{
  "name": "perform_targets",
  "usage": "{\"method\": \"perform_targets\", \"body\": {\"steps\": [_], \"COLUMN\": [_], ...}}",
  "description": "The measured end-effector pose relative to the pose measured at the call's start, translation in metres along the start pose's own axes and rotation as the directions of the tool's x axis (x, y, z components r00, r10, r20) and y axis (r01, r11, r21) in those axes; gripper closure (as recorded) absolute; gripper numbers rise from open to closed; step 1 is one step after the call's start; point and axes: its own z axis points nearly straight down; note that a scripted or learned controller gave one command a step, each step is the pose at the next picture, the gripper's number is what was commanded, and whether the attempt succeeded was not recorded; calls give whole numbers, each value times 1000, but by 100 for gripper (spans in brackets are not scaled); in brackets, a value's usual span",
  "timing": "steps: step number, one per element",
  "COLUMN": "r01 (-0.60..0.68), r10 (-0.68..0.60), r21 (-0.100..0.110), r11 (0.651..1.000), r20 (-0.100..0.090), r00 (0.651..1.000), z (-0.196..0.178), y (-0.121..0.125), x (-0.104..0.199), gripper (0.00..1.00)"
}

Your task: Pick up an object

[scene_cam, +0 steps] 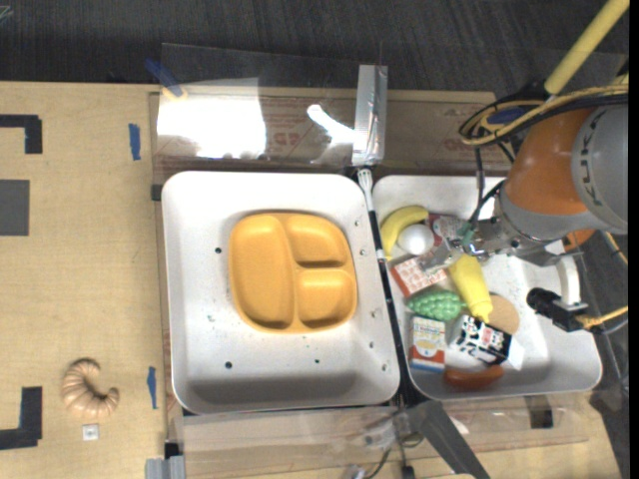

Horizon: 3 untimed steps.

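Gripper (461, 242) down in right bin (579, 367) over yellow bottle (470, 283); finger state: cannot tell. Nothing lifted, pick pending.

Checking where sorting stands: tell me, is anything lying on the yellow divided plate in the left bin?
No, the yellow divided plate shows bare compartments; the toys are piled in the right bin.

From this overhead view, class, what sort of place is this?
Probably a robotics lab's test bench: a grey and orange robot arm reaches over two white bins, one heaped with toy food, and blue tape marks dot the board.
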Motion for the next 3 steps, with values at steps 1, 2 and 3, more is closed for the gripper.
{"method": "perform_targets", "body": {"steps": [1, 2, 3], "r01": [-1, -296, -30], "r10": [1, 296, 30], "r21": [-6, 19, 16], "r11": [1000, 955, 999], "r20": [7, 1, -2], "r00": [1000, 955, 1000], "z": [-12, -90, -200], "y": [2, 56, 72], "x": [-4, 51, 81], "gripper": [100, 100, 100]}}
